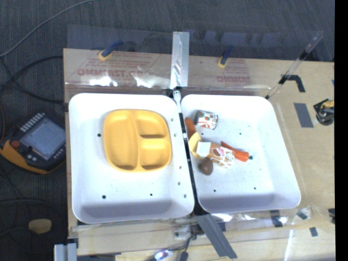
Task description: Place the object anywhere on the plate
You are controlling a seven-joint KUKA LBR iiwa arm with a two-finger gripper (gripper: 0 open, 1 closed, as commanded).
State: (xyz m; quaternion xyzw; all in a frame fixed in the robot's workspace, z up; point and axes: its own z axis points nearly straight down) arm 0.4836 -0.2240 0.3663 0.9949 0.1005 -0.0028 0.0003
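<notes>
A yellow plate (136, 139) with three compartments lies in the left white bin (92, 194). The right white bin (255, 184) holds a cluster of small objects near its left wall: a patterned can or cup (206, 120) on its side, an orange-red sausage-like piece (190, 126), a yellow wedge (194, 143), a small carton (216, 153) lying flat, an orange carrot-like piece (236, 151) and a brown rounded piece (206, 167).
A teach pendant (37, 141) lies on the floor at the left. Clear plastic sheeting with yellow clips (110, 50) runs behind the bins. The bare wooden bench (312, 162) extends to the right of the right bin.
</notes>
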